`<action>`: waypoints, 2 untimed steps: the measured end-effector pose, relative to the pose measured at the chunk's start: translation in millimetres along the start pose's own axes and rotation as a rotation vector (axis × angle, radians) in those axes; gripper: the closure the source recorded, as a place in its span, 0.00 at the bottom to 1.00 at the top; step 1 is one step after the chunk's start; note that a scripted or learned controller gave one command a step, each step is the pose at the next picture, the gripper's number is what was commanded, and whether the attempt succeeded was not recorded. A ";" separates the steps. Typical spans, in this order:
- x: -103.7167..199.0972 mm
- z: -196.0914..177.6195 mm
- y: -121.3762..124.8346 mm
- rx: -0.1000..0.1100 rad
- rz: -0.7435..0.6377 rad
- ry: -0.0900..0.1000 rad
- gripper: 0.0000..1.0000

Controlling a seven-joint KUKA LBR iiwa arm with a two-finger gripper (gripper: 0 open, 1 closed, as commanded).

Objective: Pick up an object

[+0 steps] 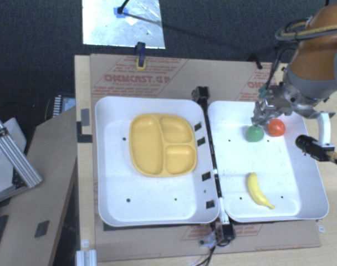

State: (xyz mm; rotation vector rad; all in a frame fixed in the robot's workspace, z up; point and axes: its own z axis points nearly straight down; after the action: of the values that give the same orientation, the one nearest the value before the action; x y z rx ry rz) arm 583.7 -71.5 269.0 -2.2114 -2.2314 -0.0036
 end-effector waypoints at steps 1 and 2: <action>49.2 21.7 -19.3 0.002 0.000 0.001 1.00; 105.1 38.4 -36.6 0.003 -0.001 0.001 1.00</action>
State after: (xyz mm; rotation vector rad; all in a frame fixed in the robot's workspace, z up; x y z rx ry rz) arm 546.3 33.3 230.6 -2.2078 -2.2307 -0.0018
